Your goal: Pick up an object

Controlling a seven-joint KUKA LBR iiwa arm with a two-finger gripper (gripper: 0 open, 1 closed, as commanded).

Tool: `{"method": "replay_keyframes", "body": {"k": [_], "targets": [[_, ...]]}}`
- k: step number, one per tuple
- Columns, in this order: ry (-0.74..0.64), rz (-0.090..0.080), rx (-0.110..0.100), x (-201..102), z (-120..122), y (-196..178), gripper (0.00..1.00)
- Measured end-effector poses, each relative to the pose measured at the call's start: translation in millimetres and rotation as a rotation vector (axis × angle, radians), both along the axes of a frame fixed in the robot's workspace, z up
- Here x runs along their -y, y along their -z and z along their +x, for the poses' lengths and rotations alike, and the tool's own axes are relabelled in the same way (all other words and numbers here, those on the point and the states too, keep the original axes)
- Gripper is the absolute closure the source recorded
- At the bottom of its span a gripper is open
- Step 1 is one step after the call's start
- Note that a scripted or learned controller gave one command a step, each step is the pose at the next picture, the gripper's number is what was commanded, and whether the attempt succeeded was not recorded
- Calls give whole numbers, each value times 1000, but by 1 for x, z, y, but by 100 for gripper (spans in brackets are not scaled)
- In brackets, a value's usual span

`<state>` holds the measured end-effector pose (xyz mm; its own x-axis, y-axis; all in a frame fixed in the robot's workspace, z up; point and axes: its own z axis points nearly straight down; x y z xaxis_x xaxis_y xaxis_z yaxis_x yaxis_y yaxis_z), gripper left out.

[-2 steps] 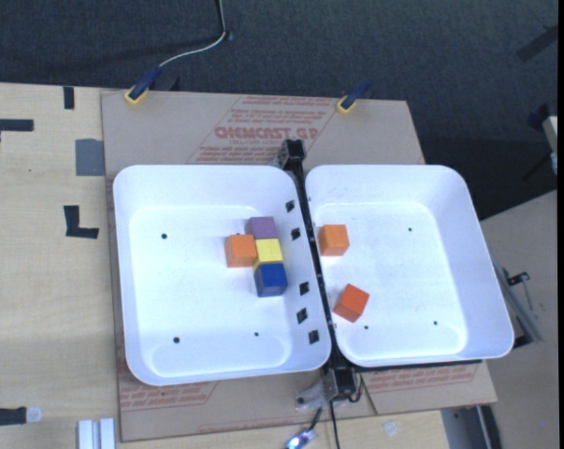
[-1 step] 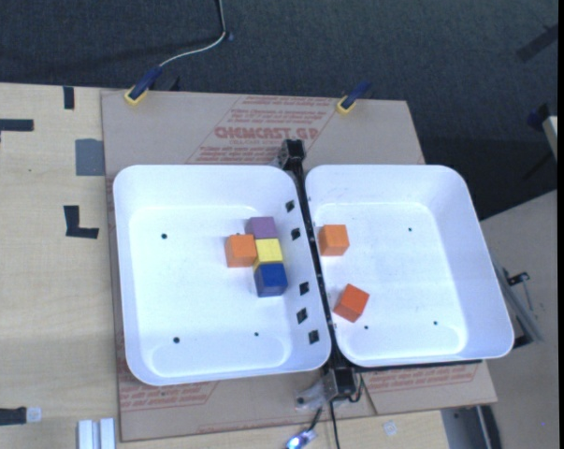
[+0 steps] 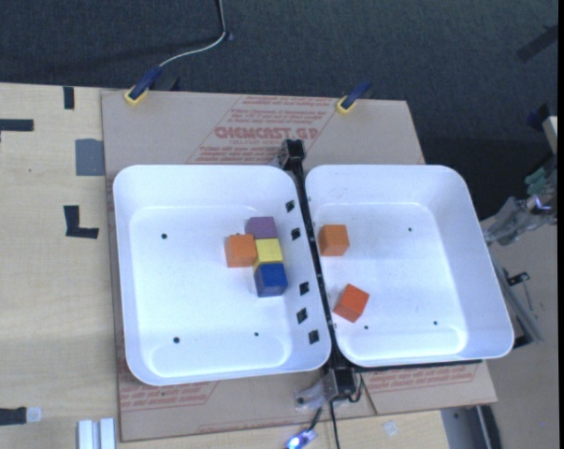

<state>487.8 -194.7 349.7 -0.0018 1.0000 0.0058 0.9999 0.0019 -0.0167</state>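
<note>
With the gripper's state impossible to tell, the candidate blocks sit as a touching cluster, orange block (image 3: 239, 251), purple block (image 3: 261, 227), yellow block (image 3: 268, 250), blue block (image 3: 271, 278), near the left bin's (image 3: 137, 251) right edge, where crowding risks a failed grasp.

Wooden bench (image 3: 38, 279): cardboard sheet (image 3: 169, 134), two white bins (image 3: 132, 279) atop.
</note>
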Motion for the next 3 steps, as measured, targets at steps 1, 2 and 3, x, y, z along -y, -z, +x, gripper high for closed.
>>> {"method": "replay_keyframes", "body": {"k": [1,2,3], "targets": [[1,-15,35,23,-4,-196,100],[-3,-2,4,-20,51,-18,100],[0,-11,30,-12,61,-138,100]]}}
